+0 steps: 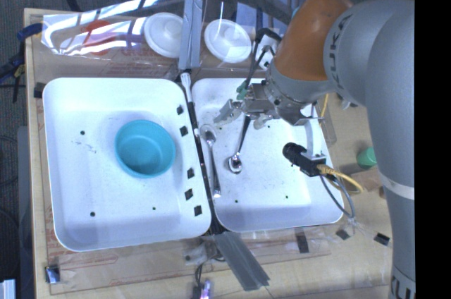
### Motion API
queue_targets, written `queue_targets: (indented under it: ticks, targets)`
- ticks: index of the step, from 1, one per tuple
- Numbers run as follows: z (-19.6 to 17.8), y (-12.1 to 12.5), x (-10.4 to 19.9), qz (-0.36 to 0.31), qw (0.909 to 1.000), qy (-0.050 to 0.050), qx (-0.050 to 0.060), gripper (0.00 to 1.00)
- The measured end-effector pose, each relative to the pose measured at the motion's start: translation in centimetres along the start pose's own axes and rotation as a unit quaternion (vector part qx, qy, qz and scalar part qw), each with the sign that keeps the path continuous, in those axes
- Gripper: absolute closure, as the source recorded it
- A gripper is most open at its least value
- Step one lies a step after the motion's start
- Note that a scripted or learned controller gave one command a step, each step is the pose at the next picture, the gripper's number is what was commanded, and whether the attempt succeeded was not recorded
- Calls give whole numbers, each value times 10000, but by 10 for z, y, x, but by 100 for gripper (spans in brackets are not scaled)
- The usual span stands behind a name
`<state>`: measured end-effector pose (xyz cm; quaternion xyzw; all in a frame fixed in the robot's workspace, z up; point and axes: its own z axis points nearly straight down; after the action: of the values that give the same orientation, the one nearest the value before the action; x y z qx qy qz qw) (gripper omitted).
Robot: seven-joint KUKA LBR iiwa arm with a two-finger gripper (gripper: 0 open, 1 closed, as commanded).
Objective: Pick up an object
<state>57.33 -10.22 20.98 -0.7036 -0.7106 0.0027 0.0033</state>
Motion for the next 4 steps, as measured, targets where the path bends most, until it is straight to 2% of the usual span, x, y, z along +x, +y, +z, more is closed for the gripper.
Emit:
queue_targets:
  ticks: [1,2,3,4]
  targets:
    - [122,-18,-49,813,9967,4,-12,0]
    - [115,-18,-48,785,9969,4,14,100]
    - [115,-17,-48,785,9969,3,12,0]
    - [68,-9,-102,1095,9940,6,-15,0]
